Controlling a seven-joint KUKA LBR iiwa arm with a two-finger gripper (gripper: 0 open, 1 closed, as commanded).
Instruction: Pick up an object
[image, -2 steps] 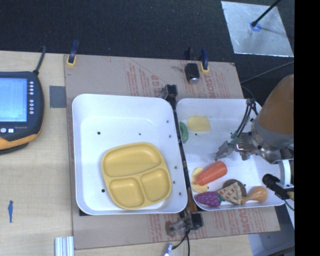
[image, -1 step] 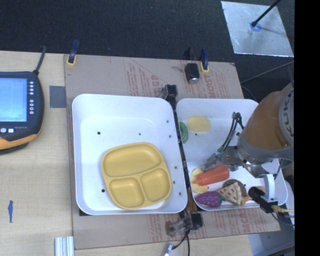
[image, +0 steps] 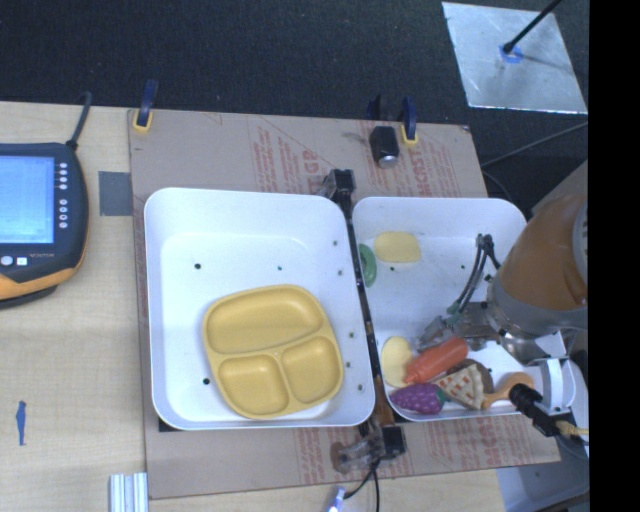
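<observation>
The right bin (image: 440, 215) holds several toy foods. An orange carrot (image: 436, 360) lies near its front, with a pale yellow piece (image: 396, 355) to its left, purple grapes (image: 417, 399) below and a pizza slice (image: 463, 384) to the right. A yellow lemon-like piece (image: 397, 247) and a green piece (image: 367, 263) lie farther back. My gripper (image: 448, 326) hangs low inside the right bin, just above the carrot's upper end. The grey arm with its orange band (image: 545, 265) covers the bin's right side.
The left bin (image: 180, 215) carries a yellow divided plate (image: 272, 350). A brown-handled item (image: 505, 388) lies at the right bin's front right. A tablet-like pendant (image: 35, 220) rests on the bench at far left. Clamps sit along the board's back edge.
</observation>
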